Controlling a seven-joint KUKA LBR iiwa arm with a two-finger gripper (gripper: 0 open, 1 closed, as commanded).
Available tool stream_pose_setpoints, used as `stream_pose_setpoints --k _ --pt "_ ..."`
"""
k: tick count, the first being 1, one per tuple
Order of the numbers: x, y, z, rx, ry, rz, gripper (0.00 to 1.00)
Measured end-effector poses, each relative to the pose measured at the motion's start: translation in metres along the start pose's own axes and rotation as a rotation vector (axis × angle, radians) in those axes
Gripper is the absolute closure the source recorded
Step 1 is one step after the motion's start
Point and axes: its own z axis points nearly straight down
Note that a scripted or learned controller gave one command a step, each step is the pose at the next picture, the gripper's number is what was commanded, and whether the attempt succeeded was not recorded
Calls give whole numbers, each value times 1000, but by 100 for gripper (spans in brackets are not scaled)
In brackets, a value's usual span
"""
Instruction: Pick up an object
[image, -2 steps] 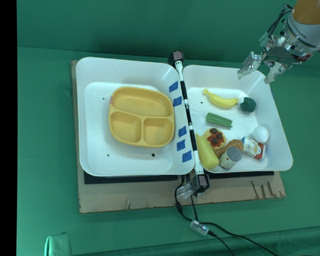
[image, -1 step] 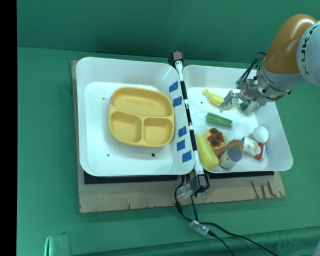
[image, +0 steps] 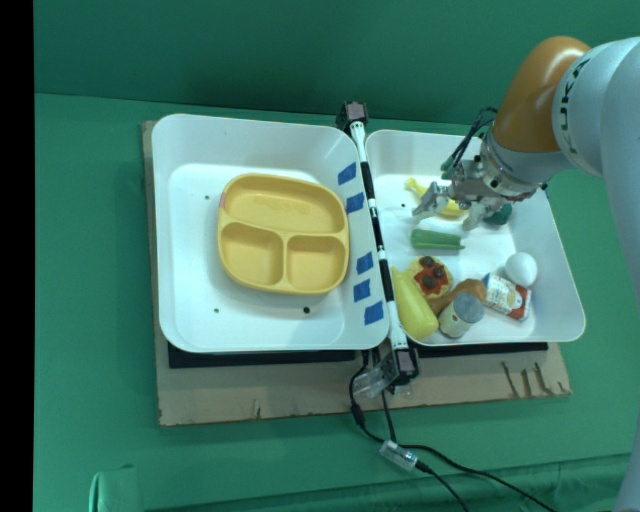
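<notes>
The gripper (image: 452, 205) hovers in the right bin (image: 560, 300), fingers spread wide and empty, with the green pepper (image: 436, 239) lying just below them, long axis running left-right.

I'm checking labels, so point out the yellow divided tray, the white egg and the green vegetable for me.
yellow divided tray (image: 283, 232): camera view, on the ridge between its compartments.
white egg (image: 520, 268): camera view, middle of the shell.
green vegetable (image: 436, 239): camera view, middle of its body.
</notes>
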Motion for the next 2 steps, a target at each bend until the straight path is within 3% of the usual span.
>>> stream_pose_setpoints --k 1,2 --pt "-4 3 -17 -18 -6 8 100" --pt "-4 3 -17 -17 -5 8 0"
